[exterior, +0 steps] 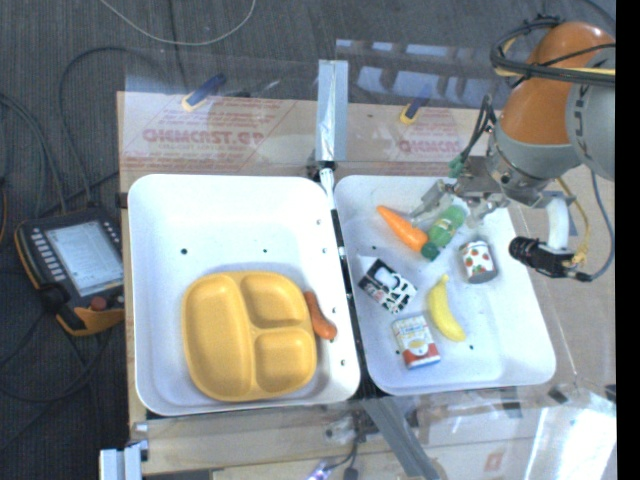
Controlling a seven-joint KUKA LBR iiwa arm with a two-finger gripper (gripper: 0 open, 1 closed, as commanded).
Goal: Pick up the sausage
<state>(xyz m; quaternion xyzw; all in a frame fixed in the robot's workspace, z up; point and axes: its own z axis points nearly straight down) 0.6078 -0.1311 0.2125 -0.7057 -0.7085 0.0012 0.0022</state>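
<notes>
Sausage (320,317): left bin (160,208), wedged against yellow tray (250,333); approach from its free right side. Gripper (455,200): right bin (520,358), fingers spread around green bottle (443,230), holding nothing.

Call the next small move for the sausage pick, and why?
Probably travel left across the divider: the gripper sits over the green bottle in the right bin, while the sausage lies beside the yellow tray in the left bin.
</notes>
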